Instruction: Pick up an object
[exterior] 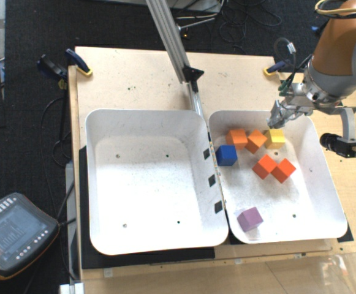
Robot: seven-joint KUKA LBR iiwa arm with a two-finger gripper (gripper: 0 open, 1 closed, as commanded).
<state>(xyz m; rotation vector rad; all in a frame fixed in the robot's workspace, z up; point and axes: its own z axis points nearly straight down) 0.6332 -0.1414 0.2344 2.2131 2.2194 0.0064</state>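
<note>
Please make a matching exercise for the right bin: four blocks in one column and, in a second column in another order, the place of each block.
Blocks:
1. yellow block
2. blue block
3. purple block
4. red block

Places:
A. alone, near the front edge of the right bin
B. close to the wall between the two bins
C. just below the gripper
D. beside an orange block, mid-bin

Pairs: 1-C, 2-B, 3-A, 4-D

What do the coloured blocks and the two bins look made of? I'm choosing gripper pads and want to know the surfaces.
The blue block, yellow block and purple block look like painted wood or dense foam: matte, flat colour, crisp edges, no glare. The right bin and left bin look like thin moulded white plastic, with rounded rims, a slight sheen and dark specks.
</note>
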